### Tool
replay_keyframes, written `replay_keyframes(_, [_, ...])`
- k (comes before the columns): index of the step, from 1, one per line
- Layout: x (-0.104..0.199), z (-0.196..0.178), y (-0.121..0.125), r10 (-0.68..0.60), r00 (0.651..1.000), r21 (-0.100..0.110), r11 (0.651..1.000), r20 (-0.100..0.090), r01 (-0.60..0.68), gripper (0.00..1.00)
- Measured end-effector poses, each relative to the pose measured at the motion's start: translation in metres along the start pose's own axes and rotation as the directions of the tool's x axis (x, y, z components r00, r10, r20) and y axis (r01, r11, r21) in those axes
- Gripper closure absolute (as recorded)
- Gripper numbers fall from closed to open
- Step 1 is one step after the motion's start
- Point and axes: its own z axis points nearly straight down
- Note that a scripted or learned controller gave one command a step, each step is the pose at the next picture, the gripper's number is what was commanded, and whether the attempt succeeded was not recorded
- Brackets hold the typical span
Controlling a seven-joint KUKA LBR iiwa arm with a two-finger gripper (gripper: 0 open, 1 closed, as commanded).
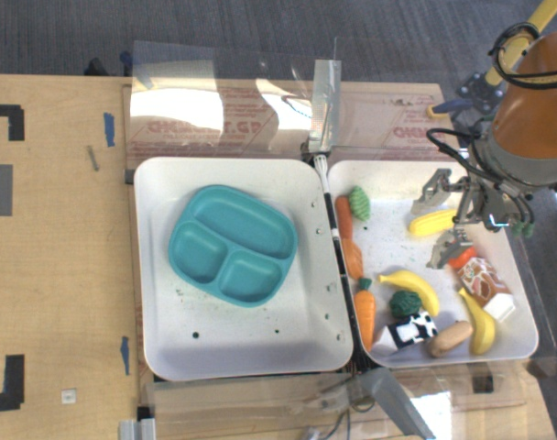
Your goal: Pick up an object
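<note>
Overhead view of a tan cardboard-covered surface (59, 273) bearing two shallow white bins. The left bin (159, 337) holds a teal three-compartment plastic tray (231, 243). The right bin (526, 337) holds toy foods. The grey two-finger gripper (448, 216) hangs over the right bin's upper part, its fingers (434, 189) spread apart and gripping nothing. A short yellow corn-like toy (431, 222) lies on the bin floor in the gap between the fingers, apparently untouched. Nearby: yellow plastic banana (412, 287), orange plastic carrot (365, 313), green broccoli toy (407, 302), second yellow banana (480, 323).
</note>
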Motion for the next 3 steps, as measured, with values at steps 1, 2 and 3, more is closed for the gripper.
replay_keyframes(1, [-0.028, 0.145, -0.055, -0.090, 0.996, 0.001, 0.996, 0.002, 0.090, 0.00])
replay_keyframes(2, [0.059, 0.152, -0.117, -0.239, 0.971, 0.006, 0.971, 0.012, 0.239, 0.00])
replay_keyframes(3, [-0.019, 0.133, -0.002, -0.412, 0.911, 0.000, 0.911, 0.009, 0.412, 0.00])
